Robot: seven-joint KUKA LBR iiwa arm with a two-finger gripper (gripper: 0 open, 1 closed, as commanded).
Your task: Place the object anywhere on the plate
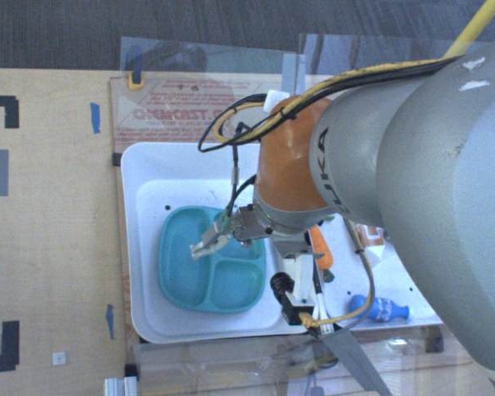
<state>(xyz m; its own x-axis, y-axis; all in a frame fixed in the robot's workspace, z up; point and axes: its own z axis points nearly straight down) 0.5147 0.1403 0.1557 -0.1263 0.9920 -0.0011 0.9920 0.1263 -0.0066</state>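
Observation:
A teal divided plate [210, 283] lies in the left white bin [140, 180]. My gripper [209, 240] hangs over the plate's upper middle, reaching in from the right below the orange wrist band. A small green thing [224, 219] shows right at the gripper's upper edge, over the plate's far rim; whether it is held cannot be made out. The arm hides the plate's upper right corner.
The right bin holds an orange carrot-like piece [321, 252] just right of the gripper body and a blue bottle-shaped toy [381, 310] near the front. Black and yellow cables [301, 304] hang over the divide between the bins. The big grey arm covers most of the right bin.

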